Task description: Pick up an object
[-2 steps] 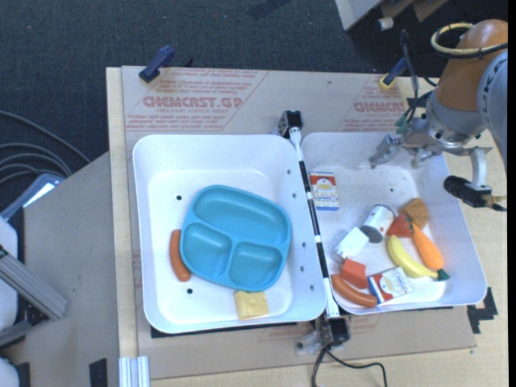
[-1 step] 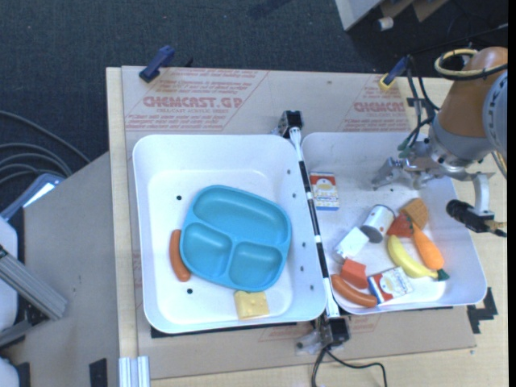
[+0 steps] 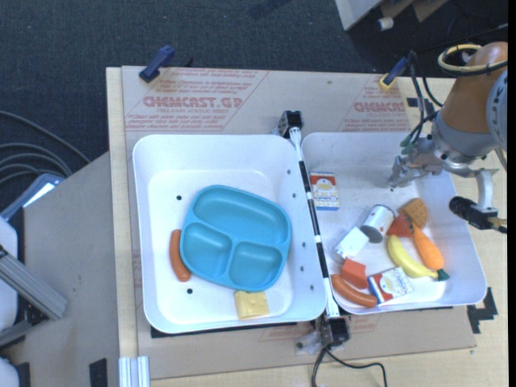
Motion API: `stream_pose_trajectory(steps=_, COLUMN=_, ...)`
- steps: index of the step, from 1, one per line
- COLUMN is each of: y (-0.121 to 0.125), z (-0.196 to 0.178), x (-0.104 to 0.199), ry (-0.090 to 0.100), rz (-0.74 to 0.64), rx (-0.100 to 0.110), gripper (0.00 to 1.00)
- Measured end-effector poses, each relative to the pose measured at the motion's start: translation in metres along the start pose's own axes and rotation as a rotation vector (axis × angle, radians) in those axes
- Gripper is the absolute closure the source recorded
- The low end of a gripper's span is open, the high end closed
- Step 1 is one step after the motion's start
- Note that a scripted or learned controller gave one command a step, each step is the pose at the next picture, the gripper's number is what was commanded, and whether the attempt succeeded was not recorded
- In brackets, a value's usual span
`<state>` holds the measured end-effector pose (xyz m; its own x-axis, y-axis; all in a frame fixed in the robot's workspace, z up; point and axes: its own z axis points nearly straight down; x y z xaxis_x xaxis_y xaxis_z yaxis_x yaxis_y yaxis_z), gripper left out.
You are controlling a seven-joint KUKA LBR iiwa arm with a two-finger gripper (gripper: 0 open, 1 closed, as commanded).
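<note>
The claw (image 3: 401, 172) hangs over the far part of the right bin (image 3: 355, 147), above bare white floor, with nothing visibly between its tips; whether it is spread or pressed together cannot be told from this angle. The arm (image 3: 472, 107) comes in from the right, its orange band showing above the wrist.

Judging by this, the task is in its approach step: no object is held, and the claw sits a little far of the clutter. The next move probably calls for travelling nearer and slightly right or left to settle over one item, then descending squarely on it. The items lie close together, so picking a piece at the pile's edge would lower the chance of nudging its neighbours.

The right bin holds the candidates. A small red-and-white carton (image 3: 323, 190) lies alone near the divider, well apart from the rest. Nearer, a silver can (image 3: 376, 220) lies tilted beside a white block (image 3: 351, 241). To their right are a brown bread-like piece (image 3: 416, 210), a carrot (image 3: 425, 244) and a banana (image 3: 407, 258), touching one another. At the near rim lie a sausage (image 3: 352, 290) and another red-and-white packet (image 3: 392, 285).

The left bin (image 3: 149, 216) holds a blue divided plate (image 3: 235, 237) with its compartments bare, a sausage (image 3: 179, 256) just left of it, and a yellow cheese wedge (image 3: 251, 303) at its near edge.
</note>
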<state>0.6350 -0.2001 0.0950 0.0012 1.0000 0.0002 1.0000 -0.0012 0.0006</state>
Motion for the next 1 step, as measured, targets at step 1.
stream_pose_trajectory(steps=1, y=-0.0001, z=0.0001, x=0.0, ry=0.0, rz=0.0, rx=0.0, gripper=0.0)
